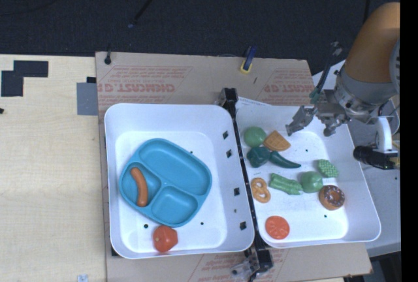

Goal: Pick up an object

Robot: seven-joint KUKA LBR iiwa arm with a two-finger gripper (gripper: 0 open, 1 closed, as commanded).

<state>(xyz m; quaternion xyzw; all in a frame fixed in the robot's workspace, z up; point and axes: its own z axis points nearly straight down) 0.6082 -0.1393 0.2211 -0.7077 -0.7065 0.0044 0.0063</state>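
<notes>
Much bare floor (pixel 196 137) beside tray (pixel 166 179)

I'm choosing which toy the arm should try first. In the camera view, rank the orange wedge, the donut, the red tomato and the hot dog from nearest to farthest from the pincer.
1. Orange wedge: just below-left of the pincer, right bin.
2. Donut: right bin, toward its near right side.
3. Red tomato: left bin, near edge.
4. Hot dog: on the blue plate, left bin.

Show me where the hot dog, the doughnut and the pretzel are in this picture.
hot dog (pixel 139 186), camera view, middle of the sausage on the blue plate.
doughnut (pixel 332 197), camera view, its frosted ring.
pretzel (pixel 260 190), camera view, centre of its loops.
</notes>
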